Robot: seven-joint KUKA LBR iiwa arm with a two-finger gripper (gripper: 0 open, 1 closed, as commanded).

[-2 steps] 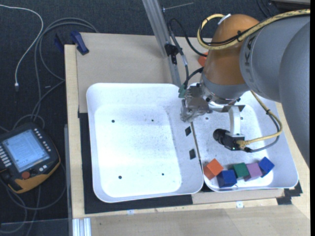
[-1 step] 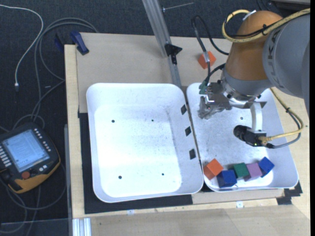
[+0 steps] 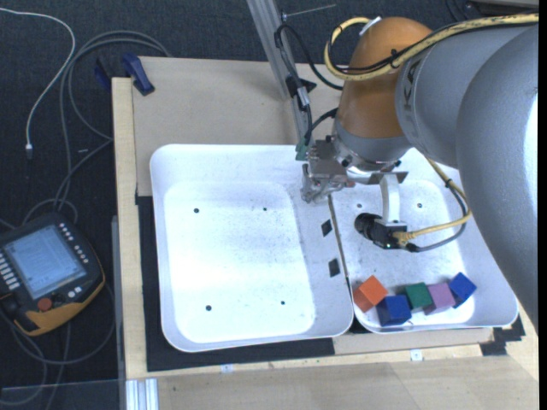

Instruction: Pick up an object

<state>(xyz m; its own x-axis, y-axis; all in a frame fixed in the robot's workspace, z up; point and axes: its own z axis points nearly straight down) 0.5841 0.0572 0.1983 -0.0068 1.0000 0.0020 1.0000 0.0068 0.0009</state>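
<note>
My gripper point(image 3: 323, 180) hangs over the bins' shared rim; I cannot tell its state. Orange block point(image 3: 371, 292), blue cubes point(image 3: 394, 309), green point(image 3: 417, 296) and pink point(image 3: 440, 295) cluster well apart.

Wooden bench point(image 3: 214, 101) on dark carpet point(image 3: 51, 143). Two white bins side by side: left bin point(image 3: 167, 169), right bin point(image 3: 491, 310). Blue clamp point(image 3: 137, 73) at the bench's far left corner. Handheld control pendant point(image 3: 44, 267) lies on the carpet left of the bench, grey cables point(image 3: 51, 49) trailing above it. Metal pole point(image 3: 267, 24) slants down toward the bins.
</note>
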